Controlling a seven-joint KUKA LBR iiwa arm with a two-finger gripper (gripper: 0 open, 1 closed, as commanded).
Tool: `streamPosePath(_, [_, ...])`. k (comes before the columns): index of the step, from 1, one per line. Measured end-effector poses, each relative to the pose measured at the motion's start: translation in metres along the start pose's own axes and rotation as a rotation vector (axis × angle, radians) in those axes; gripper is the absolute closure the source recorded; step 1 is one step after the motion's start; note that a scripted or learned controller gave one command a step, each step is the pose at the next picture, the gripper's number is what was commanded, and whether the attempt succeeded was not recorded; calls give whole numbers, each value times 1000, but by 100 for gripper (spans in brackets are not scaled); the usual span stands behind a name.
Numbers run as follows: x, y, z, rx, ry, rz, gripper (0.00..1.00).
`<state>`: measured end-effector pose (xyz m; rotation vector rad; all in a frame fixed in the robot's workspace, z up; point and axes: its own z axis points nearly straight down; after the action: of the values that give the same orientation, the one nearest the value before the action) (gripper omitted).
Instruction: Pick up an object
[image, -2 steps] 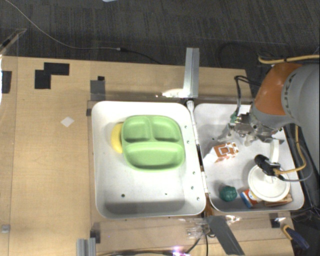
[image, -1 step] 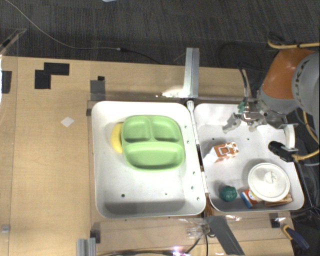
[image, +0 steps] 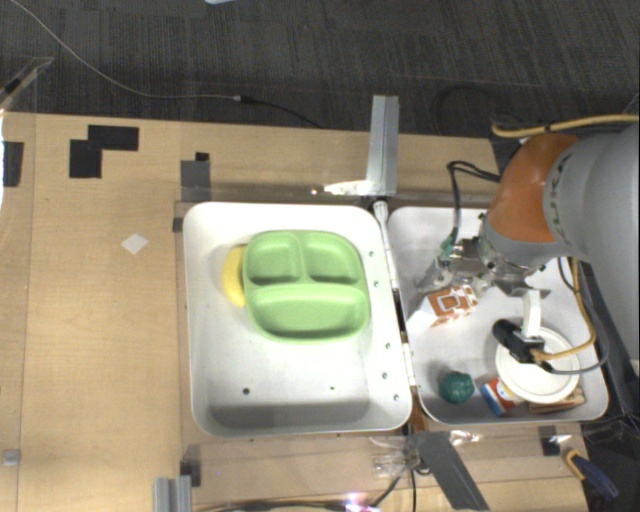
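Observation:
My gripper hangs low over the back left of the right bin, below the orange band of the arm. Just in front of it lies a small orange-and-white patterned object; whether the gripper touches it is unclear. A dark green ball rests near the front of that bin. A small blue-and-red item lies next to a white round dish at the front right. In the left bin, a green divided plate sits with a yellow object tucked at its left edge.
A metal post stands behind the wall between the two bins. A brown flat piece lies under the white dish. Wooden bench surface stretches to the left of the bins.

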<state>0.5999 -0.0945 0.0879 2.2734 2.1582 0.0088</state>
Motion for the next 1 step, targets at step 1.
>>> streamPosePath(1, [0, 3, -13, -8, -1, -1, 100])
